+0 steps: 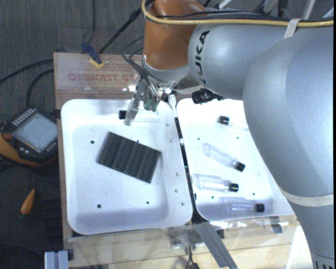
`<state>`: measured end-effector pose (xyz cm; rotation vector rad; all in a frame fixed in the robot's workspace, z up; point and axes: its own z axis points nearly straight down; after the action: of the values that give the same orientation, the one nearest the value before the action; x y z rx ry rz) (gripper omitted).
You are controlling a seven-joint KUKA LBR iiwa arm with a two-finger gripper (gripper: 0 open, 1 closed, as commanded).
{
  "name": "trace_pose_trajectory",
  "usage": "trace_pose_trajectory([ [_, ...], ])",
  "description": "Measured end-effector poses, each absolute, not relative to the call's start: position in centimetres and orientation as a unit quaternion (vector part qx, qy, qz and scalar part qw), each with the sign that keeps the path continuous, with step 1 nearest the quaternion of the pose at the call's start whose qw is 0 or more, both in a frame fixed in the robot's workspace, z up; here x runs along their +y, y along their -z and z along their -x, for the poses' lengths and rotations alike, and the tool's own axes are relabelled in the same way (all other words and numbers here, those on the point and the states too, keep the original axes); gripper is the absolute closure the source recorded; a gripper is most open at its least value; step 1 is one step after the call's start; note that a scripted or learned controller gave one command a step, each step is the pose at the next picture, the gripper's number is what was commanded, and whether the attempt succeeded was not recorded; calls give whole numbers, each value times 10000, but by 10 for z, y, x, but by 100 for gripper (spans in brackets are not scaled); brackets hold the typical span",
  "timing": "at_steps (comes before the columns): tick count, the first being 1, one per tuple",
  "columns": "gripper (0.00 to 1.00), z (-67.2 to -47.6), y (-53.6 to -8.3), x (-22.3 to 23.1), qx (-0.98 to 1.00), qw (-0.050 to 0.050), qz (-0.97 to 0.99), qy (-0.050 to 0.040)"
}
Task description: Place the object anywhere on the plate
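I stand by the bench and look down on the two bins. The dark ribbed plate (129,157) lies a little turned in the middle of the left bin (78,206), and nothing lies on it yet. The gripper (147,102) hangs over the back of this bin, near the wall between the bins and beyond the far corner of the plate. Below it a pale slim thing (131,110) slants down to the left, with a small black piece (122,115) at its lower end. I think it is a clear tube with a black cap, like the three tubes (224,157) in the right bin (213,128), and so it is the object of the task. Whether the pincer is open, closed or really gripping this tube, I cannot tell; the orange wrist and the shadow cover that part.

Several things can go wrong from here. If the grip is weak or only at one end, the slanting tube may slip out when the arm (241,43) moves toward the plate. If it is let go where it is now, it will land on the white floor behind the plate. The tube is round and the plate has ribs, so a drop from too high may let it bounce or roll off the edge.
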<state>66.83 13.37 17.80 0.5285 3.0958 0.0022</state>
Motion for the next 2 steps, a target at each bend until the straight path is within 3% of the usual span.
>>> trace_pose_trajectory([
  [1, 100, -652, -250, 167, 9912, 17, -1324, 0],
  [2, 100, -657, -195, 233, 9958, 0, -917, 3],
])
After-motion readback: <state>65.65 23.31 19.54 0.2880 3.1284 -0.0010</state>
